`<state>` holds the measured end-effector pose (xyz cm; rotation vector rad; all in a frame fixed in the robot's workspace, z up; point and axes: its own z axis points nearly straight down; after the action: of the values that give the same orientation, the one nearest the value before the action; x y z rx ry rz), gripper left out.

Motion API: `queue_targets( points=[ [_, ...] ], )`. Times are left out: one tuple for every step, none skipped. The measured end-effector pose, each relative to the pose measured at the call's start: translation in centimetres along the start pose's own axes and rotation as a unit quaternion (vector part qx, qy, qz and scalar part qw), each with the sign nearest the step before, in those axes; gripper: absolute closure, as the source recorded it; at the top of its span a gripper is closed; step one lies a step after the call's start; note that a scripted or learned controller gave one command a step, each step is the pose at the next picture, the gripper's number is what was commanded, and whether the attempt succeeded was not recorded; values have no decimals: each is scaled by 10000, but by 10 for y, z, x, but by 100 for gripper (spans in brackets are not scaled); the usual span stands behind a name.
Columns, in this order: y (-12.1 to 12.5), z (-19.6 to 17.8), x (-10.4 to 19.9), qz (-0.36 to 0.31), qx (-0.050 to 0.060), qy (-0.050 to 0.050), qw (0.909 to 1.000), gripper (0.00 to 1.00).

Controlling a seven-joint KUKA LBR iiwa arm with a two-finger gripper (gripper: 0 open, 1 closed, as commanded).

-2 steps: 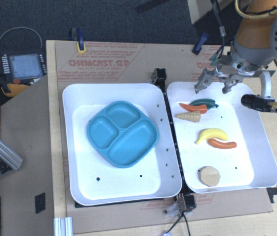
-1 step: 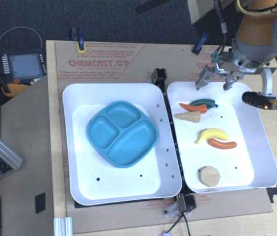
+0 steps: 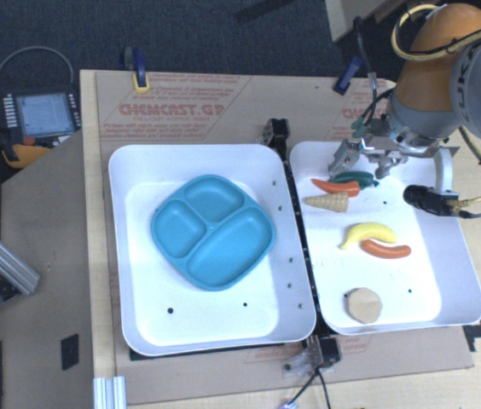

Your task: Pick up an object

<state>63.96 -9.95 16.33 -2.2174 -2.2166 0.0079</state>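
Note:
In the right bin lie a red chili with a dark green piece against it, a beige cone, a yellow banana, a red sausage and a round tan disc. My gripper hangs over the bin's far end, just above and behind the chili and the green piece. Its fingers stand spread apart, open, and nothing is held between them.
The left bin holds a blue divided plate. A black clamp sits at the far end of the seam between the bins. A cable and black connector lie over the right bin's far right side.

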Motion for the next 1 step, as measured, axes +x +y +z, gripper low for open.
queue_targets(
  points=[
    [4,59,4,-3,-25,-2,10000,0]
  ],
)
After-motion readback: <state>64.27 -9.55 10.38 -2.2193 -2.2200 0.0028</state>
